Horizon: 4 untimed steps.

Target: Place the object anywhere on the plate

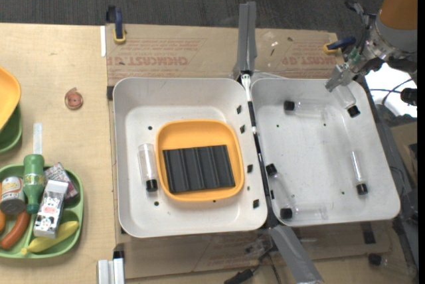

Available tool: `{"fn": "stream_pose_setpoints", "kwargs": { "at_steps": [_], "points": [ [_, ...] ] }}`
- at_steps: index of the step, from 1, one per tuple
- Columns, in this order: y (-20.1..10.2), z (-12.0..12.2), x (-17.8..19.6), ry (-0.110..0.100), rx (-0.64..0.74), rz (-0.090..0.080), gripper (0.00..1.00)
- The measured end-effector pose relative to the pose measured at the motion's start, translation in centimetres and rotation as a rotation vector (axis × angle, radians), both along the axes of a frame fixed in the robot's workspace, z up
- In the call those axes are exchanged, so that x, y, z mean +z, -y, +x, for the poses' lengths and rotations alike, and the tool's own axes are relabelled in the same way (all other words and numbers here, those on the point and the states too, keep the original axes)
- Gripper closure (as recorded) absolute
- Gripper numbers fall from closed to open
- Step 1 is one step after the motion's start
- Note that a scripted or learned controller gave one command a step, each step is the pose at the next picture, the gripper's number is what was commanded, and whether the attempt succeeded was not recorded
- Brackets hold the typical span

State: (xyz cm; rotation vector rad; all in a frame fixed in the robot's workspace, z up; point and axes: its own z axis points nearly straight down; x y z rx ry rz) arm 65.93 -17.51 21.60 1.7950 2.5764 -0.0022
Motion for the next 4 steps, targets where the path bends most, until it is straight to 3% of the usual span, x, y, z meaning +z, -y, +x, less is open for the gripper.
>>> {"fn": "stream_pose_setpoints", "kwargs": {
  "at_steps": [1, 2, 3, 4],
  "points": [
    [3.3, 0.0, 0.1, 0.003, 0.271, -0.001, 1.0],
    [4.8, 0.0, 4.2, 0.004, 0.494, -0.001, 1.0],
    [4.8, 0.0, 4.2, 0.003, 0.494, -0.001, 0.0],
    [2.7, -0.6, 1.5, 0.002, 0.83, 0.0, 0.0]
  ]
}}
